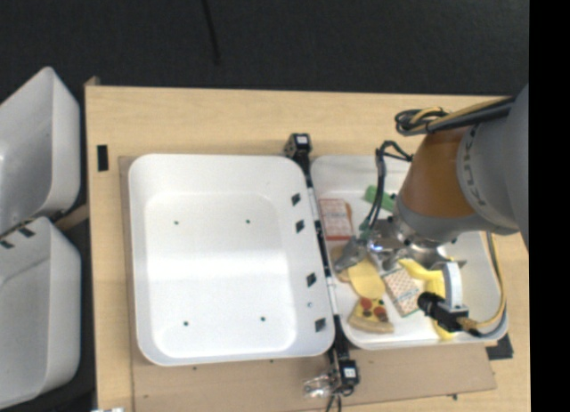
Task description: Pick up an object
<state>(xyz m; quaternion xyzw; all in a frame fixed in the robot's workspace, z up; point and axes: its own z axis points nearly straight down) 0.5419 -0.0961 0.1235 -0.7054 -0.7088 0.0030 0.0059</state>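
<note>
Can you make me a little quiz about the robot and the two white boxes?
1. True or false: the pincer is over the right bin.
2. Which bin holds the yellow pieces? A) left bin B) right bin
3. Fill in: the band above the arm's wrist is ____.

Key: 1 true; 2 B; 3 orange.

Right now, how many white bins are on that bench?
2: the left bin sits mid-bench; the right bin lies beside it under the arm, holding small objects.
</note>
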